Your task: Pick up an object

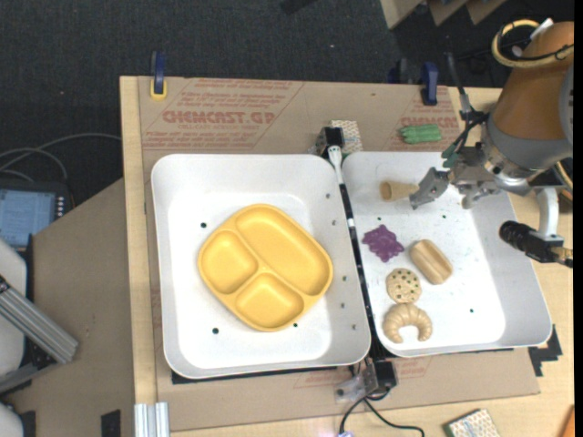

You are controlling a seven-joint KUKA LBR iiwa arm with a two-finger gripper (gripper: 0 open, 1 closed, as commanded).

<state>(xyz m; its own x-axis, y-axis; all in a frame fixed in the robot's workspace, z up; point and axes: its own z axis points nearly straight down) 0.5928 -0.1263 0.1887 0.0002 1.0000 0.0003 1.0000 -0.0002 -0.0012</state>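
Camera view: your hand [453, 188] hangs spread and grasping nothing, at 12 o'clock in the right bin [510, 312]. Nearest pick is the small tan cork-like piece [397, 190], at its 9 o'clock. Looks light, stiff, apt to roll; pinch across its short width.

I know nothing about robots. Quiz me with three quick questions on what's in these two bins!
1. True or false: the yellow plate lies in the left bin.
2. Which food lies nearest the bottom edge of the right bin: A) cookie, B) croissant, C) purple grapes?
3. Fill in: the claw hovers over the ___ bin.

Key: 1 true; 2 B; 3 right.
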